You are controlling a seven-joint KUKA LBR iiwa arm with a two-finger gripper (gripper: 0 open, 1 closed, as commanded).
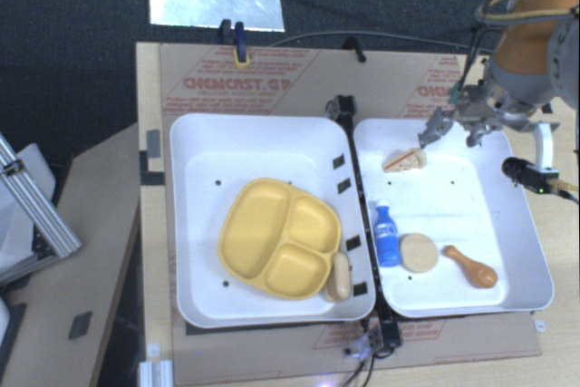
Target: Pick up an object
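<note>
We see the gripper at the upper right of the frame, its two fingers spread, holding nothing. Just below and left of it a pale, smooth cheese-like wedge lies in the right bin. The cardboard sheet under the bins bears red "CHEMCAST" lettering. A glossy yellow divided tray sits in the left bin.

1. Two white bins: left, right.
2. One yellow divided tray.
3. One blue bottle.
4. One cheese-looking wedge.
5. One tan disc.
6. One wooden drumstick-looking thing.
7. One beige bread-roll-looking piece.
</note>
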